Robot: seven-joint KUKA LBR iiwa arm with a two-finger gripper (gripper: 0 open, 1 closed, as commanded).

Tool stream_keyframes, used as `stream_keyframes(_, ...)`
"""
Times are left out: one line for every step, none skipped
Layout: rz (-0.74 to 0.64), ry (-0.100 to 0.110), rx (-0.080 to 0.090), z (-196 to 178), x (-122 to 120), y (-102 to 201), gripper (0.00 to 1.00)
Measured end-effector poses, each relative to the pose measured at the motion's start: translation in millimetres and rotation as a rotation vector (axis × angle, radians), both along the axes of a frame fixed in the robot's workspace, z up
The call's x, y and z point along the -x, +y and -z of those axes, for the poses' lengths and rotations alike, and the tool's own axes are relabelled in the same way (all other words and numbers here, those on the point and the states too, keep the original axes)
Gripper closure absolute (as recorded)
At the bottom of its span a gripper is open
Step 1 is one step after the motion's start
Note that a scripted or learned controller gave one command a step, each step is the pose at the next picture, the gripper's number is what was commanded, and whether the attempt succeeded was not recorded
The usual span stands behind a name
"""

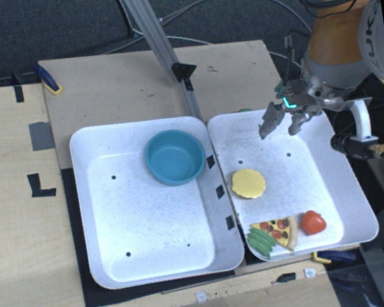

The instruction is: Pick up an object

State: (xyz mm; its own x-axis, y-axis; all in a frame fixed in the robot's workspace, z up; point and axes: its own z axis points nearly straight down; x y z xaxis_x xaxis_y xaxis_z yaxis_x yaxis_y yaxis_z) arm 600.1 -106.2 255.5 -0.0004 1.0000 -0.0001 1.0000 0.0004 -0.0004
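My gripper (282, 126) hangs over the far part of the right bin (326, 165), its two fingers spread apart with nothing between them. Below it in that bin lies a round yellow piece (248, 184), well clear of the fingertips. A pizza slice (279, 232) with a green piece (260, 240) beside it rests at the bin's near edge, next to a red tomato (313, 222). A blue bowl (174, 156) sits in the far right part of the left bin (116, 218).
A grey metal post (162, 46) slants down to the seam between the bins at the back. Black clips (220, 191) mark the shared wall. The arm's orange band (340, 20) and cables crowd the upper right.
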Motion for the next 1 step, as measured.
stream_keyframes(0.000, 0.000, 0.000, 0.0, 0.0, 0.0, 0.00)
